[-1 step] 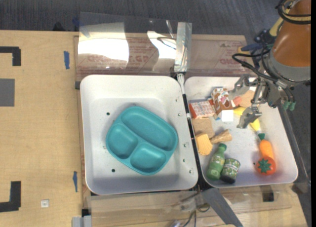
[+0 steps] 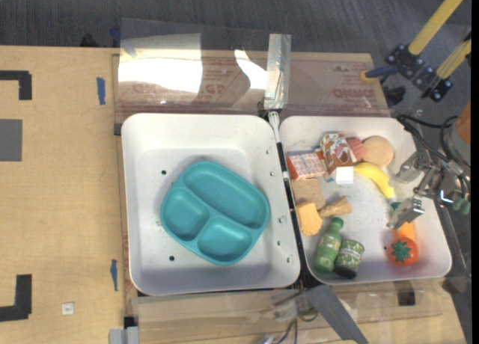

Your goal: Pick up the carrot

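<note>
Desk [image 2: 60, 208] first, then the left bin [image 2: 142, 140], bearing a teal divided plate [image 2: 215, 212]. Right bin [image 2: 434, 268] crowds cartons, a banana [image 2: 376, 179], green bottles [image 2: 337, 249]. The carrot [image 2: 404, 247] lies near that bin's front right corner, green top toward the gripper [image 2: 404, 212], which hangs just above it. Whether the fingers stand wide or narrow I cannot tell. A good grasp probably means dropping straight down, straddling the orange body rather than the leafy end, and staying off the bin wall.
</note>
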`<state>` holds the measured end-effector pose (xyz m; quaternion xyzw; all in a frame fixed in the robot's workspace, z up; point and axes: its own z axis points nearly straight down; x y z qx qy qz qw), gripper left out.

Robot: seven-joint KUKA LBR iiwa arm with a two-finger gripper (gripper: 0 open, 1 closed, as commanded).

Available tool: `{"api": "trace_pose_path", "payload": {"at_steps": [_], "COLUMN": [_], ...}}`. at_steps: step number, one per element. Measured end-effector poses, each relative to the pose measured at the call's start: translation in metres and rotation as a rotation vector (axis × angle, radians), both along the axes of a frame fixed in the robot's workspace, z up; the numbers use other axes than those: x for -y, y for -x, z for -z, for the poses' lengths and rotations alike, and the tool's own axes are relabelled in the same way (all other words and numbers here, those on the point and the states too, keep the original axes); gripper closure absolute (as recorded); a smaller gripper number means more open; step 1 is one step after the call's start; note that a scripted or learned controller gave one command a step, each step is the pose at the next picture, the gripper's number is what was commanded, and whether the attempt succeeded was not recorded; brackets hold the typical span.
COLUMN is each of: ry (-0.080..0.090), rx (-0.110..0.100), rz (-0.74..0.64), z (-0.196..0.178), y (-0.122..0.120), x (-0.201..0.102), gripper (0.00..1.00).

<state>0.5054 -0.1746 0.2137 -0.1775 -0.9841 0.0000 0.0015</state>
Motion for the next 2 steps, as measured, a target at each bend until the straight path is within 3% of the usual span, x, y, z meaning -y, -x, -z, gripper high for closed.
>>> {"api": "trace_pose_path", "payload": {"at_steps": [1,2], "ry": [0.002,0.002], "rx": [0.008,0.006], "rz": [0.101,0.099], "z": [0.1190,0.1122], "y": [0.0199,0.0197], "x": [0.0336,0.0329], "gripper": [0.00,1.00]}}
